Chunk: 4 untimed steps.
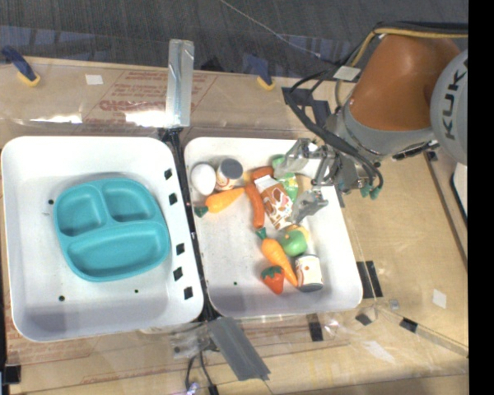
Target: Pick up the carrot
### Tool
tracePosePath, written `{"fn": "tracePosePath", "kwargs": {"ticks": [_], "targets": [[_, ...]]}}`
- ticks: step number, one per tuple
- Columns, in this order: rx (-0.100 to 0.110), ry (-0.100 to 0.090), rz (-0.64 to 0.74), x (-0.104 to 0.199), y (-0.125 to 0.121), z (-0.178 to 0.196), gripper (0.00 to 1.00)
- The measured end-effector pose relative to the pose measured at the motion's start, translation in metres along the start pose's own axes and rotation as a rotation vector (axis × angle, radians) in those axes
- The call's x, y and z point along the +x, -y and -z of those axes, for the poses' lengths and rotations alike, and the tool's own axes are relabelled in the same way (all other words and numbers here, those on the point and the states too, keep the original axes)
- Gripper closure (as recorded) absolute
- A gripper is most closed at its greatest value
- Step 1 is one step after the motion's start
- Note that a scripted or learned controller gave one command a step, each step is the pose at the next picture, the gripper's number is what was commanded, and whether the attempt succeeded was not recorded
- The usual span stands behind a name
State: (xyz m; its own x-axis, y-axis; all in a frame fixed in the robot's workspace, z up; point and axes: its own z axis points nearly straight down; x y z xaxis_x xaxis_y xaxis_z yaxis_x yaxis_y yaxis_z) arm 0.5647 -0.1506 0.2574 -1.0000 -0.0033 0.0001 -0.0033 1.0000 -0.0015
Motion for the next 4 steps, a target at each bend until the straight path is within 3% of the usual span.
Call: {"fn": "tracePosePath", "kwargs": {"ticks": [1, 2, 3, 4], "targets": [[-0.004, -0.005, 0.207, 0.051, -0.032, -0.138, 0.0], [-0.003, 0.0, 0.27, 0.067, -0.06, -0.166, 0.0], [-0.002, 0.0, 0.271, 0.067, -0.06, -0.166, 0.0], [-0.002, 0.002, -0.207, 0.063, -0.049, -0.165, 0.0]]}}
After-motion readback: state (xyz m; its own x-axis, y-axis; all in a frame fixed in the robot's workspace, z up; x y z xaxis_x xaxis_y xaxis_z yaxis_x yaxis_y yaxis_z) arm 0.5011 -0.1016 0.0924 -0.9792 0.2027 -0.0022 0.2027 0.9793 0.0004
